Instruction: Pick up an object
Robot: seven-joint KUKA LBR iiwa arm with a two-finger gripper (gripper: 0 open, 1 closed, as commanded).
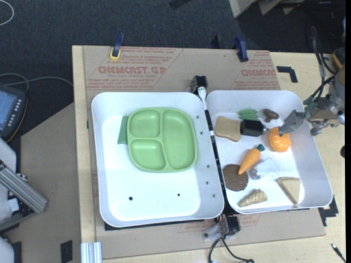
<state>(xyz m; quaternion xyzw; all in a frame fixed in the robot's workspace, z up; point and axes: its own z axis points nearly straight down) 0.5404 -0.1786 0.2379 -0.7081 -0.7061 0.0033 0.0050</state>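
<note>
Front edge of surface [55,147]: cables and a black connector [230,223] hanging just below the gap between the two bins.
Left bin [109,190]: holds a green divided plate [162,139] of three compartments, lying flat toward the far half.
Right bin [318,174]: nearest, a pale cone-shaped piece [252,198] and a tan wedge [290,188]; just beyond, a round brown cookie [235,178] touching the tip of a carrot [250,159].
Middle of right bin: a slice of bread [228,129] by the left wall, a black block [252,127] beside it, a green leaf [248,114] and a small brown lump [270,114] at the far side.
Orange fruit [279,141]: round, bright, with a small green bit on its left; sits in the right bin's right half, apart from the carrot.
Pincer [289,124]: grey, angled down and left, tip right at the fruit's upper edge; impossible to tell how far open, nothing seen between the fingers.
Arm: enters low over the bin's right rim.
Far edge: blue clamp [240,48], yellow clamp [115,49].
</note>
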